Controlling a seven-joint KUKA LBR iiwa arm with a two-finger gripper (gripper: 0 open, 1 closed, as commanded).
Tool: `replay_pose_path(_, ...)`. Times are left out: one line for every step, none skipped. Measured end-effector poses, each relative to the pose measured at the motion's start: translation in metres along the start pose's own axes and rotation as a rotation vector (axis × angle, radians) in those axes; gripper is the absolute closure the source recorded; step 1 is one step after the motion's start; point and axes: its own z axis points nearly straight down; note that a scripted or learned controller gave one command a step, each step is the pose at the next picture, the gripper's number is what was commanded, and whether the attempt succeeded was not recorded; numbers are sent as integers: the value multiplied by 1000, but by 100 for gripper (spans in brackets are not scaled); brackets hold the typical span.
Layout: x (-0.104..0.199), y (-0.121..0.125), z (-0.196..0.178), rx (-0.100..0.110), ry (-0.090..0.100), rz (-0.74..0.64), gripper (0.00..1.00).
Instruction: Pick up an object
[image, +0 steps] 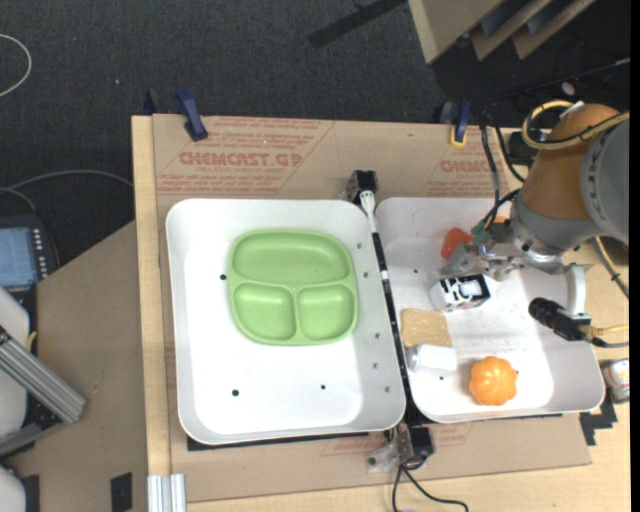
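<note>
The right bin (560, 395) holds several objects. A small red piece (456, 241) lies near its far left part. A tan square slab (426, 326) sits by the left wall, with a small white block (433, 358) just in front of it. An orange round fruit (493, 380) rests near the front edge. My gripper (464, 289) points down into the bin's middle left, just in front of the red piece and behind the tan slab. I see nothing held in it.
The left bin (200, 380) carries a green divided plate (293, 286). A black rail (381, 270) runs between the bins. The grey arm with its orange band (556, 175) hangs over the right bin's far right. Cables lie at the back right.
</note>
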Motion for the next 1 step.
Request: replay_pose_path(66,23,9,3,2,-7,0)
